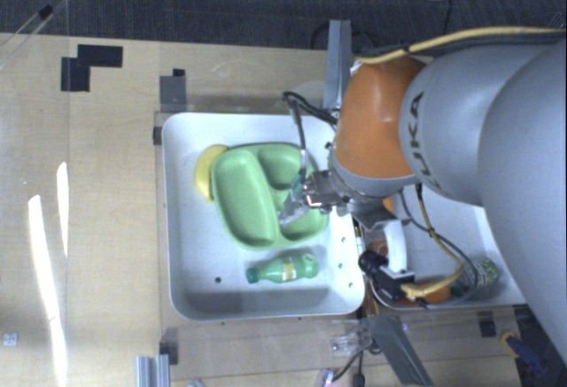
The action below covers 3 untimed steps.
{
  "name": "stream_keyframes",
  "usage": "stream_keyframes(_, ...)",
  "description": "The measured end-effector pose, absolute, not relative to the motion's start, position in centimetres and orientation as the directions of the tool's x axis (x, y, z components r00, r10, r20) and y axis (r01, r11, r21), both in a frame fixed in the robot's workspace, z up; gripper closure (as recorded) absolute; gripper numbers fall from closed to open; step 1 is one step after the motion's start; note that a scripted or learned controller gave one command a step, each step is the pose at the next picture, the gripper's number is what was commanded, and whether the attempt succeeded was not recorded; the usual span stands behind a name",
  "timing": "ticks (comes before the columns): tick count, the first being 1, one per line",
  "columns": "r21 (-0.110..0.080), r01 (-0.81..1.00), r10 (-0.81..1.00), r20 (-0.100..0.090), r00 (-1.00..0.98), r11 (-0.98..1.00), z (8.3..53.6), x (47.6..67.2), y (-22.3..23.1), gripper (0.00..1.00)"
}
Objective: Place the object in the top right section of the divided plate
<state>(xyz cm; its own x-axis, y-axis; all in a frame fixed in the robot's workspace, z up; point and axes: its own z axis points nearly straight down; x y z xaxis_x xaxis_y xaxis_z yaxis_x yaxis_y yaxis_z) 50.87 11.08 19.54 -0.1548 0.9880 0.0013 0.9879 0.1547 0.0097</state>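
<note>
Looking down from the camera view, a white bin [177,226] is seen on the bench [97,199]. A green divided plate [257,190] is laid in the bin. A yellow thing [206,171], maybe a banana, is tucked at the plate's upper left edge, partly under it. A small green bottle [283,269] is laid on its side just below the plate, close to it but apart from it, as far as can be told.

The big grey arm with the orange band [381,124] is reached in from the right. The pincer [301,199] is held low over the right part of the plate. How it is set cannot be told, and nothing can be seen held in it.

Which thing is meant to be moved is not said. The bottle is guessed to be it. It is likely light and made of hard, smooth plastic, so it could slip or roll away when touched. It is best gripped across the middle of its round body, from both long sides. The yellow thing, if it is the one meant, is likely a light toy. Little of it is left free to be gripped, just the outer curved part.
</note>
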Motion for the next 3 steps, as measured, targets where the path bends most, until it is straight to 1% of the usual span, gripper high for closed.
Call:
stream_keyframes(1, 0.006, 0.995, 0.995, 0.001, -0.103, 0.103, 26.1, 56.8, 17.6, 0.00)
stream_keyframes(2, 0.012, 0.994, 0.994, 0.001, -0.112, 0.112, 27.2, 56.8, 17.8, 1.00)
stream_keyframes(3, 0.009, 0.960, 0.960, 0.000, -0.281, 0.281, 28.2, 59.3, 18.9, 1.00)
